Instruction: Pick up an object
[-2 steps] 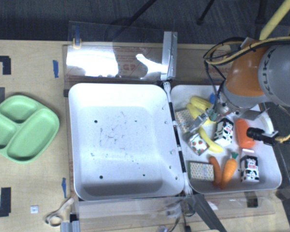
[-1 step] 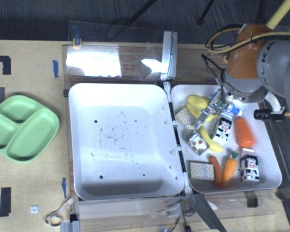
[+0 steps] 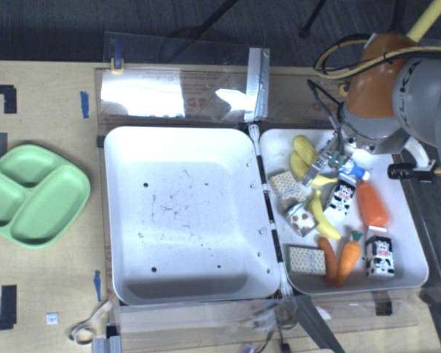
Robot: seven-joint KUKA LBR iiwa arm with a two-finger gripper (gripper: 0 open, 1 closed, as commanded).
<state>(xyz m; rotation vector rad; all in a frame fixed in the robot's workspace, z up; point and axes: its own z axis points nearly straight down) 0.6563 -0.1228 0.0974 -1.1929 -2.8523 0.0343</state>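
From my seat I see the arm (image 3: 397, 87) reaching in from the upper right of the frame, its pincer (image 3: 325, 160) down in the right bin (image 3: 415, 271), right over the bananas (image 3: 306, 157) near that bin's upper left. I cannot tell whether the pincer is clenched or released, nor whether it has anything. Around it lie a cow-patterned carton (image 3: 341, 197), an orange bottle (image 3: 372, 204), a carrot (image 3: 348, 259), a second cow-patterned carton (image 3: 380, 256) and a speckled sponge (image 3: 307, 259) toward the lower edge. The left bin (image 3: 184, 212) sits at centre frame. A green divided plate (image 3: 33, 195) rests on the counter (image 3: 44, 293) at far left.
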